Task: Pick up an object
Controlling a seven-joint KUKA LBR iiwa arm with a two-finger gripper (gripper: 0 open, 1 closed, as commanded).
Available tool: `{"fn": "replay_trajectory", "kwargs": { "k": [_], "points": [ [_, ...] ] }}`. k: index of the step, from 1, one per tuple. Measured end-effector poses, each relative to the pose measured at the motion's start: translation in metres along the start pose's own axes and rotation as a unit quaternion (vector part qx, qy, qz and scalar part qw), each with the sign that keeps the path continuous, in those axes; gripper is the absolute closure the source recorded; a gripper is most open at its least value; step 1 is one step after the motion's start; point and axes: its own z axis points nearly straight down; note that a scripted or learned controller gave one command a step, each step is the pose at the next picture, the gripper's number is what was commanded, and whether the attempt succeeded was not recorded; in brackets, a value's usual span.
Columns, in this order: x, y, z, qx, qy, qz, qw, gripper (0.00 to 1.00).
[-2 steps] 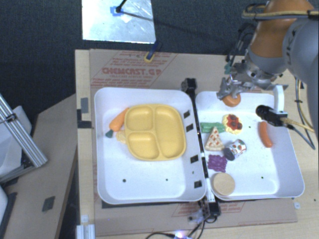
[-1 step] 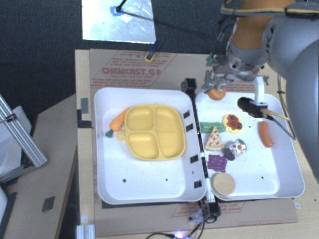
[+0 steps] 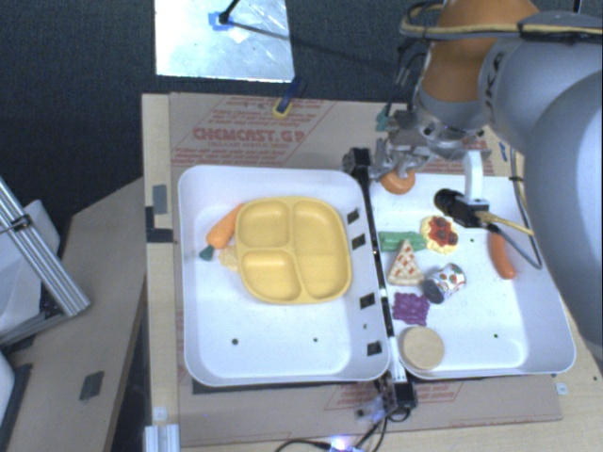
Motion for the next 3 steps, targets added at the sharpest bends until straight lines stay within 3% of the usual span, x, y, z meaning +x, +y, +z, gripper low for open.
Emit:
{"fn": "replay_trajectory", "kwargs": {
  "k": [1,2,3],
  "points": [
    [-0.016,0.006,-0.013,-0.001,0.0,0.003,1.0,1.0],
    [-0.001,-0.001,0.001,0.0,0.0,0.001,1.0,1.0],
    [-0.017,-0.006,-0.008,0.0,0.0,0.003,1.0,1.0]
  ]
}}
